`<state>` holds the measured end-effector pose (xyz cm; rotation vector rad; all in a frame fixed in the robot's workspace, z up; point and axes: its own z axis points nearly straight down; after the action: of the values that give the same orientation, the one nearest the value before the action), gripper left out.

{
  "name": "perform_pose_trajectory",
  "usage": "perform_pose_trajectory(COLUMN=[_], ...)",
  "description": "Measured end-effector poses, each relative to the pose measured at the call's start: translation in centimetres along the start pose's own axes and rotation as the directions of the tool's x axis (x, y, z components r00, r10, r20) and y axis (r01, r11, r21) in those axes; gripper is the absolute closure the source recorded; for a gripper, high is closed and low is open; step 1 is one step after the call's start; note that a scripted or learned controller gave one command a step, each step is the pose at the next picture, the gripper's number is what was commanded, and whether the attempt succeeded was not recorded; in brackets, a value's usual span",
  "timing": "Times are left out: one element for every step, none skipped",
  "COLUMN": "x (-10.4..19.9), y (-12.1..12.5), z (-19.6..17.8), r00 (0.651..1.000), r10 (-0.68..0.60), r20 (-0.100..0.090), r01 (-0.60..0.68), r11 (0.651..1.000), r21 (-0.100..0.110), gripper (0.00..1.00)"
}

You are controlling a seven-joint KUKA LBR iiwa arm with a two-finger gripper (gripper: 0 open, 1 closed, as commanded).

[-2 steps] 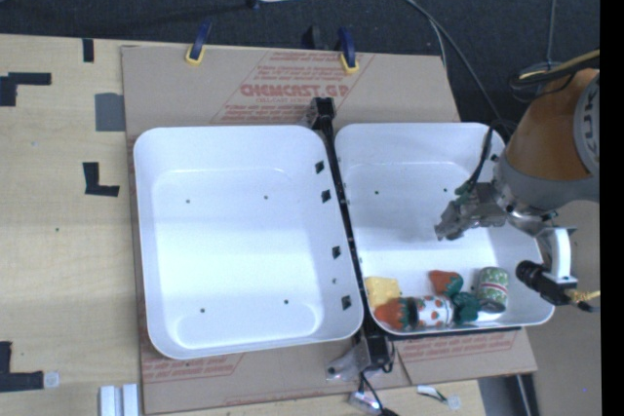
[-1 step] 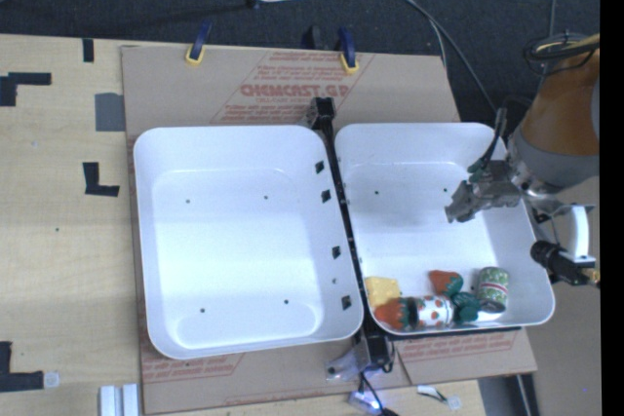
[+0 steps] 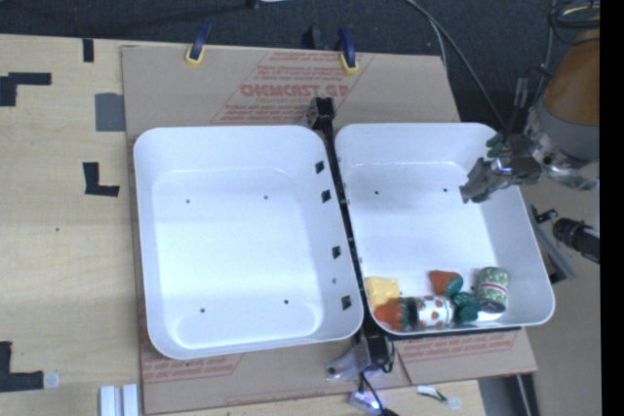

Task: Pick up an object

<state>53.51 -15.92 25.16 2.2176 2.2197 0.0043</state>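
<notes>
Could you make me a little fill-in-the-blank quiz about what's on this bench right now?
1. All the toys lie in the ____ bin as the camera sees it.
2. They are bunched along that bin's ____ edge, the one closest to the camera.
3. The gripper hangs over that bin's ____ rim, well away from the toys.
4. The yellow item sits at the ____ end of the bunch.

Missing words: right; near; right; left
</notes>
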Motion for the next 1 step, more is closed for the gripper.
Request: perform_pose_trajectory(x=[0.0], y=[0.05], z=[-2.91], r00=[1.0], r10=[0.001], r20=[0.0], r01=[-0.001], r11=[1.0], r21=[0.003], gripper=[1.0])
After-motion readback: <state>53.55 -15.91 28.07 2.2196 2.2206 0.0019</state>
